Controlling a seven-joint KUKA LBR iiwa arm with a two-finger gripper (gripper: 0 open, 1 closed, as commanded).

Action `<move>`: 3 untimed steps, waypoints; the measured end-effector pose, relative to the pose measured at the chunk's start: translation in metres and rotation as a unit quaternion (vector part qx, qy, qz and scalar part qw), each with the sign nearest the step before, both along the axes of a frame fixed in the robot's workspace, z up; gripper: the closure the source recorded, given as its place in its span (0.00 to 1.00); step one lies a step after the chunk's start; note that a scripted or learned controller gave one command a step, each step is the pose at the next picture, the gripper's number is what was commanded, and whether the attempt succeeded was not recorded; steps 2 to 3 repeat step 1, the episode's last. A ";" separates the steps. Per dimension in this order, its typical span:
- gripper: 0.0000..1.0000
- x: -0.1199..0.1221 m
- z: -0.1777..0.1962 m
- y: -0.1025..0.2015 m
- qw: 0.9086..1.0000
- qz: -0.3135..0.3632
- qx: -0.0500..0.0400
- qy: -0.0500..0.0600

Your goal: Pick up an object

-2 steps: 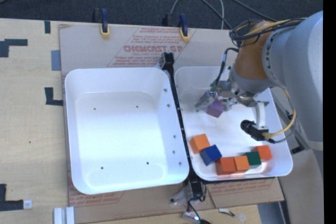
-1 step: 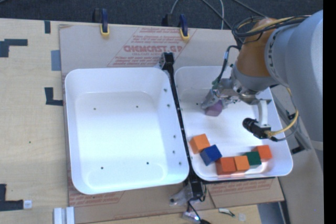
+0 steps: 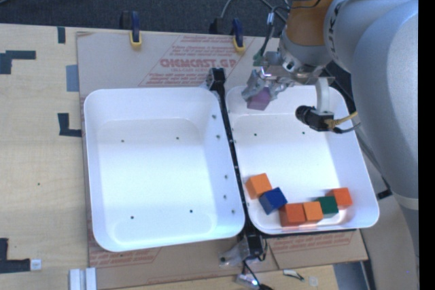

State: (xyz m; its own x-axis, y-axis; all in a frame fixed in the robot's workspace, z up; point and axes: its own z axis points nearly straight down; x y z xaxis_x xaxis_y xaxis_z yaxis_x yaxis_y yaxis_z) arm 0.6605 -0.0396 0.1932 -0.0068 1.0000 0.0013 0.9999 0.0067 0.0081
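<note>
My gripper (image 3: 261,93) hangs over the back left corner of the right bin (image 3: 361,173), close to the divider between the bins. A small purple block (image 3: 258,101) sits between its fingers, and the gripper is shut on it. The block looks lifted slightly above the bin floor. Several more blocks lie along the front of the right bin: an orange one (image 3: 258,184), a blue one (image 3: 273,200), two orange ones (image 3: 302,212), a green one (image 3: 329,204) and another orange one (image 3: 342,197).
The left bin (image 3: 85,112) stands beside the right one, their rims touching. Both rest on a cardboard sheet (image 3: 177,58) held by two blue and yellow clamps (image 3: 135,30) at the back. The grey arm (image 3: 380,51) looms over the right bin's far right side.
</note>
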 end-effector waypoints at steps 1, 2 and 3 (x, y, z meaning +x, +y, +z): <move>1.00 -0.022 -0.005 0.072 1.000 0.000 0.000 0.004; 1.00 -0.022 -0.005 0.072 1.000 0.000 0.000 0.004; 1.00 -0.022 -0.005 0.072 1.000 0.000 0.000 0.004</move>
